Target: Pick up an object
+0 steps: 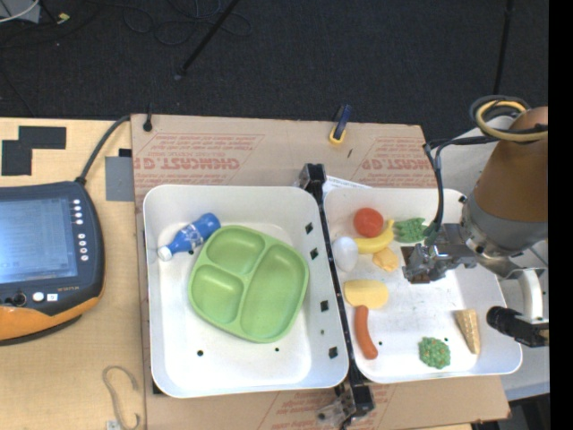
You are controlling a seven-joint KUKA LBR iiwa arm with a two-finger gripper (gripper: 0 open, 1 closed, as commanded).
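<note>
Plastic toy food lies in the right bin (pixel 501 361). The gripper (pixel 421 265) hangs at its centre; I cannot tell its state. The cheese (pixel 386 259), at 9 o'clock, looks light, stiff and smooth; grip its flat sides.

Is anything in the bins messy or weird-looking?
One small thing: the blue bottle lies on its side in the left bin, tucked against the green divided plate. In the right bin, the toy foods are scattered loosely, but nothing looks spilled or broken.
</note>
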